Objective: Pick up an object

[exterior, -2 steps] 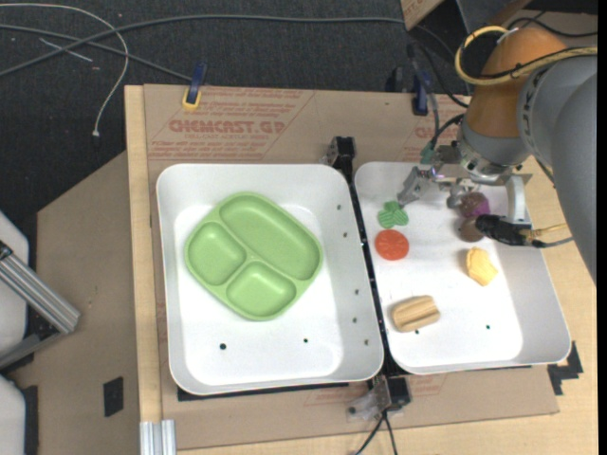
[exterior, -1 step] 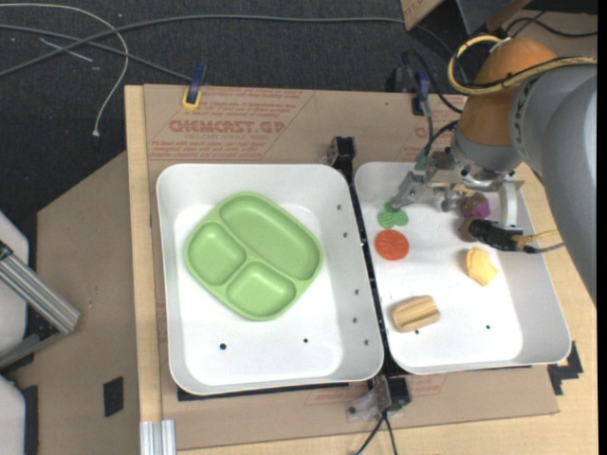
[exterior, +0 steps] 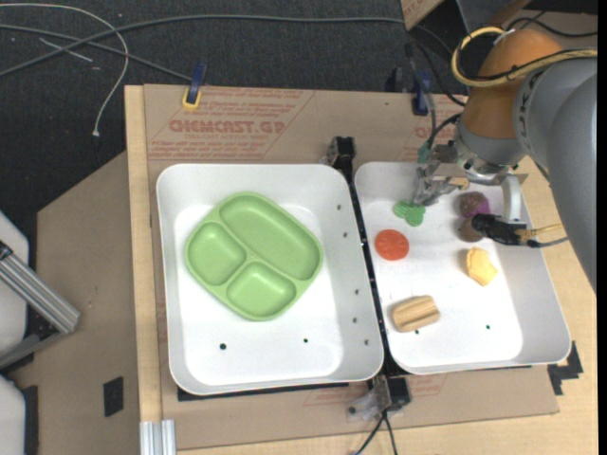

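Note:
My gripper (exterior: 429, 193) hangs low over the far left part of the right bin (exterior: 531, 335). A small green piece (exterior: 411, 213) lies on the bin floor just in front of and left of its tip, touching or nearly touching it. A round red-orange object (exterior: 392, 245) sits a little nearer the camera. To the right of the gripper is a purple-brown object (exterior: 471, 206). A yellow piece (exterior: 481, 265) and a tan bread roll (exterior: 414, 313) lie further forward in the same bin.
The left bin (exterior: 180, 330) holds a green divided plate (exterior: 252, 254). A black divider with clips (exterior: 342, 152) runs between the bins. The arm's grey body and orange band (exterior: 503, 74) loom over the right bin's far right corner. Cables lie on the dark floor behind.

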Tool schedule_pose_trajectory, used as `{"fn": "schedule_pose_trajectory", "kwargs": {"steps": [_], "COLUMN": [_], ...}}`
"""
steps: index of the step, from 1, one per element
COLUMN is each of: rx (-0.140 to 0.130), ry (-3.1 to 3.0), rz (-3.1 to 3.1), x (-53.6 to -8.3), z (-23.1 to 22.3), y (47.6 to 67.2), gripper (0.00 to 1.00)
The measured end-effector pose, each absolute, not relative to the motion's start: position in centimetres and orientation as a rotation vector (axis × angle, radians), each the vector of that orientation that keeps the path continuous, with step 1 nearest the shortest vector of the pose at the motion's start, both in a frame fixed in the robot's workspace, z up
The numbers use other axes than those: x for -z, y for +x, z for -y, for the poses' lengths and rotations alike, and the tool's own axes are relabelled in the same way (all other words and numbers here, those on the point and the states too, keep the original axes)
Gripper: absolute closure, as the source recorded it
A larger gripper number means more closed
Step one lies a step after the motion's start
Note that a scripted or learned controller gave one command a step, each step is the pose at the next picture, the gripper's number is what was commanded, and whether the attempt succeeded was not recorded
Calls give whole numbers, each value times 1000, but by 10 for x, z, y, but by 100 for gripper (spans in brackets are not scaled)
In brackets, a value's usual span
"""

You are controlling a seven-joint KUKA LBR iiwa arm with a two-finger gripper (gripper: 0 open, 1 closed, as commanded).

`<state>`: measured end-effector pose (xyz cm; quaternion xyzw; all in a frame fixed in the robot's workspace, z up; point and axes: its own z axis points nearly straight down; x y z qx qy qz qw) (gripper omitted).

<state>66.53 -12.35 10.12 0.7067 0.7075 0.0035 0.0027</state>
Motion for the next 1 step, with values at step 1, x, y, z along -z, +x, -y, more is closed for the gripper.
{"fn": "schedule_pose_trajectory", "kwargs": {"steps": [1], "rx": [-4], "ry": [2220], "rz": [-2217], "x": [-151], "z": [129], "y": [659], "gripper": [100]}}
